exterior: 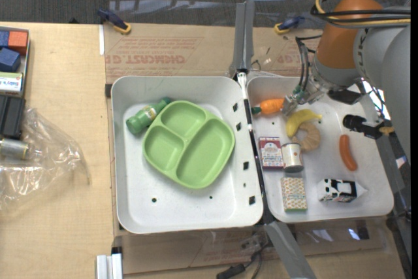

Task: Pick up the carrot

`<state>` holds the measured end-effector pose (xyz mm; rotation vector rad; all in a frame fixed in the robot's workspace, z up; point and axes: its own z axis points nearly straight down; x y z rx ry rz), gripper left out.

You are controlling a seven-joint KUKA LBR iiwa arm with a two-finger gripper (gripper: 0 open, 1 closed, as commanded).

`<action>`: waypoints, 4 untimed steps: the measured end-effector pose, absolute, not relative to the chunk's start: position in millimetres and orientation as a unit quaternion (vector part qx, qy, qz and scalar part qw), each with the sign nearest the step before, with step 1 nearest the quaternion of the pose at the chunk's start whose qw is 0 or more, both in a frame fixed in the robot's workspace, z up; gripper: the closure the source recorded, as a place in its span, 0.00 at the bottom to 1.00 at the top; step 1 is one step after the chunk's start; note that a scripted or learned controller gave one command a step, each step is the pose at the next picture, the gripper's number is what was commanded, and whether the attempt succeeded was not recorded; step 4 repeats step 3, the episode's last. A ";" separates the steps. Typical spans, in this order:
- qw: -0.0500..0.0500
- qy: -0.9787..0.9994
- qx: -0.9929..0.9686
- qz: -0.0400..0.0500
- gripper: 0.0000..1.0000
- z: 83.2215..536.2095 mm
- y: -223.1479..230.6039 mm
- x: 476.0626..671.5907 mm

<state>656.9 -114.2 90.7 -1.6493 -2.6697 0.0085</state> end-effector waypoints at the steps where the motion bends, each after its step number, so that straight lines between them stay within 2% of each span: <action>1: -0.001 -0.786 -0.618 0.000 1.00 192.2 -60.6 659.2; 2: 0.001 -0.786 -0.619 0.001 1.00 103.4 -107.2 595.3; 4: 0.000 -0.785 -0.620 0.001 1.00 113.4 -108.5 595.9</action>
